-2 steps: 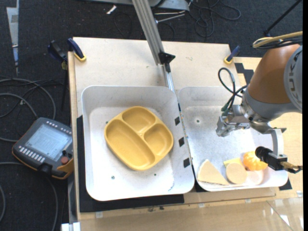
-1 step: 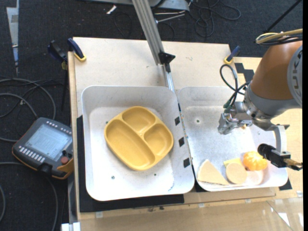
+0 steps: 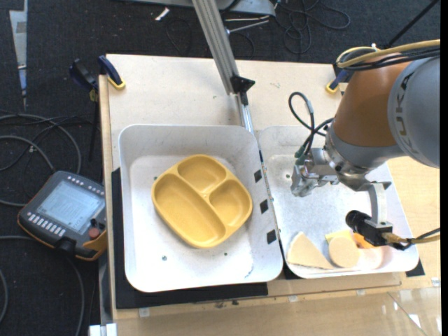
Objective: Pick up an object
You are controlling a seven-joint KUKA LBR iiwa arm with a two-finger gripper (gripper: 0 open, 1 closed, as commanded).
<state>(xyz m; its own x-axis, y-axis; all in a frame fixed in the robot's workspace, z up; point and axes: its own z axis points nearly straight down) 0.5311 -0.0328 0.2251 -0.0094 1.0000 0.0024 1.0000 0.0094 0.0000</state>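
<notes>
My gripper (image 3: 302, 185) hangs over the upper left part of the right bin (image 3: 280, 145), pointing down at bare bin floor with nothing seen in it. Along that bin's front edge lie a pale cream wedge (image 3: 306, 252), a round cream piece (image 3: 343, 252) and a small orange bit (image 3: 360, 241) beside a pinkish piece (image 3: 375, 257). These lie well below and to the right of the gripper. A yellow divided plate (image 3: 201, 200) rests in the middle of the left bin (image 3: 133, 152).
A slanted metal pole (image 3: 218, 40) runs down to the wall between the two bins. A teach pendant (image 3: 64, 212) lies on the floor at the left. The arm's bulky grey and orange body (image 3: 392, 110) covers the right bin's far right.
</notes>
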